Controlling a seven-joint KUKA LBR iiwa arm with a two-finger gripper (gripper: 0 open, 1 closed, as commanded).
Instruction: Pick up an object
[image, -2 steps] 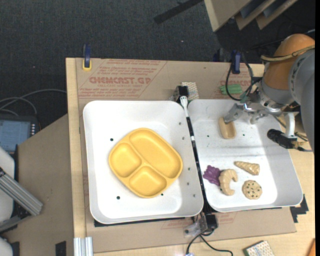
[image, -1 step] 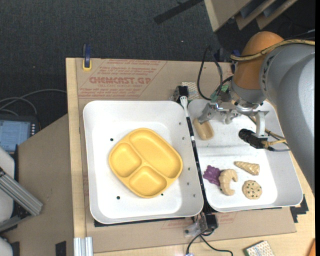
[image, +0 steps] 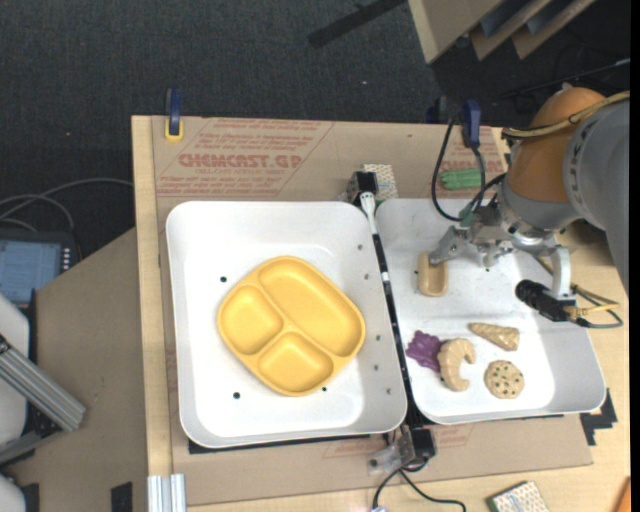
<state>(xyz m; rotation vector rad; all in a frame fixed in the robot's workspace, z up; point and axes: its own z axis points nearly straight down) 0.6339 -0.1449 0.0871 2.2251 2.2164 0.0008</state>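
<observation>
Croissant (image: 457, 362) between purple piece (image: 424, 349) and cookie (image: 503, 379).

Yellow divided plate (image: 290, 325) in left bin (image: 190, 300), brown cardboard board (image: 240, 150)

A tan block (image: 432, 276) stands upright in the right bin (image: 570, 390), near its left wall.
</observation>
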